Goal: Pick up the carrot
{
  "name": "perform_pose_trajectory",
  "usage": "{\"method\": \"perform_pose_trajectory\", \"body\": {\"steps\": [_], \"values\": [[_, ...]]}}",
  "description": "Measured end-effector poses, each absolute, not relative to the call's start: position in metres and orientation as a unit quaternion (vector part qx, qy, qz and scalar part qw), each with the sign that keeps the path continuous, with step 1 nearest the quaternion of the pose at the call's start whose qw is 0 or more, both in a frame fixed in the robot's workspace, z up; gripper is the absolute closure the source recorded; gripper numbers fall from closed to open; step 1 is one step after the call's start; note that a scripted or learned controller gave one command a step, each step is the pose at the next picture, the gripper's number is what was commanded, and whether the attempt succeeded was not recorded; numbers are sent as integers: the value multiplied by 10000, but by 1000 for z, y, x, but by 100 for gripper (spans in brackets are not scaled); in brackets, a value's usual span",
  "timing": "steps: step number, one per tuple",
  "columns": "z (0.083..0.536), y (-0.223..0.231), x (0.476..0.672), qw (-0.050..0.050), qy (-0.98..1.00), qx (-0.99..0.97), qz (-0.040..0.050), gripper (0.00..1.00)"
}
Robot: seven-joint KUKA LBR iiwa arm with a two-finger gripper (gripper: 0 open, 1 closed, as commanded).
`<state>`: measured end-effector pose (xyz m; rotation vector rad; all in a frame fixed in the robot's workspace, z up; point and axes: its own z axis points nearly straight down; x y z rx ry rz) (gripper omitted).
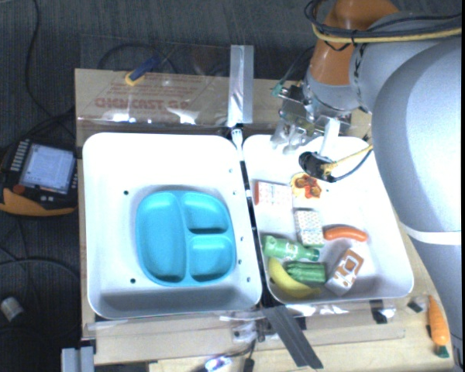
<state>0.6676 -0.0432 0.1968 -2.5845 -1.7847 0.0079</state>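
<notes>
1. Over the right bin's point(395, 281) far edge, the gripper point(292, 134) hangs from the orange-banded arm point(349, 45); whether it is open or closed cannot be told.
2. Lying in that bin, near its right wall, the carrot point(346, 233) sits well apart from the gripper, just beside a small patterned packet point(309, 226).
3. Closer to the front lie a banana point(288, 280), a green bottle point(291, 249) and a small carton point(344, 270).
4. A blue divided tray point(184, 236) rests in the left bin point(108, 177).
</notes>
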Motion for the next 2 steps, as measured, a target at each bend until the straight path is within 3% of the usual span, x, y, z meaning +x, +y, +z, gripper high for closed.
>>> {"method": "perform_pose_trajectory", "body": {"steps": [2], "values": [[213, -44, 667, -3, -5690, -8223, 74, 100]]}}
